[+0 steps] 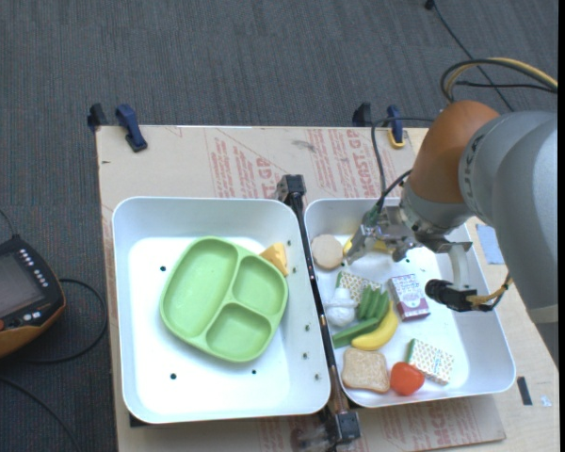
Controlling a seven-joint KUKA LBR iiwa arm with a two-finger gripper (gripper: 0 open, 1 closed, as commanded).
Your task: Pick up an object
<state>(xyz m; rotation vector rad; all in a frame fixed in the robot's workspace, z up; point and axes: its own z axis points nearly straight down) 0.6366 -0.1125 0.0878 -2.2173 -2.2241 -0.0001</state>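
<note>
Right bin, near end: toast slice, tomato, cracker packet.
Right bin, middle: banana, green beans, pink carton.
Left bin: green divided plate, cheese wedge touching its far-right edge.
Right bin, far end: gripper low beside a round biscuit; finger state cannot be told.

A brown cardboard-faced worktop with red print carries two shallow white plastic bins side by side. The left bin and the right bin meet at a dark clip on their far edge. Blue clamps grip the worktop's far left corner, and another sits far right. On the grey carpet floor, off to the left, lies a black and orange handheld control pendant with its cable.
</note>
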